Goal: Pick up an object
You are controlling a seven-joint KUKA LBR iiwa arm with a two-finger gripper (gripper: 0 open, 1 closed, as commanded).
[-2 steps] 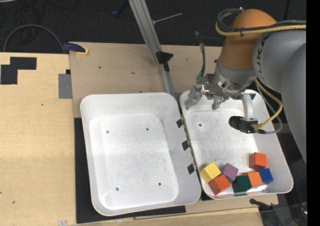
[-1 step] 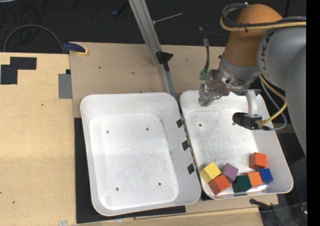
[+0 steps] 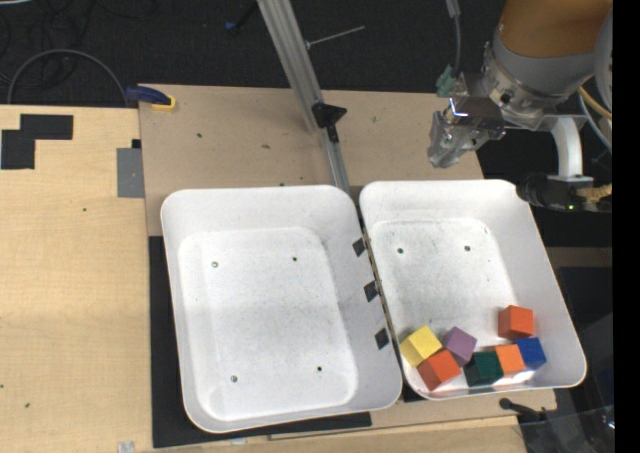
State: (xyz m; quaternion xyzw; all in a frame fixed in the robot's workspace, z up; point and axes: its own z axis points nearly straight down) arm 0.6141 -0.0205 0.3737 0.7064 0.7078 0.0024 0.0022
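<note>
Several small coloured blocks lie in the near right corner of the right bin (image 3: 520,206): a yellow block (image 3: 421,343), a purple block (image 3: 460,343), a red block (image 3: 438,369), a dark green block (image 3: 484,368), an orange block (image 3: 510,357), a blue block (image 3: 531,352) and a red-orange block (image 3: 516,321). My gripper (image 3: 446,148) hangs high above the far edge of the right bin, well away from the blocks. Nothing shows between its fingers.
The left bin (image 3: 190,211) sits beside the right one, with black clips along the shared edge. A slanted aluminium bar (image 3: 290,51) rises behind the bins. The wooden bench extends to the left.
</note>
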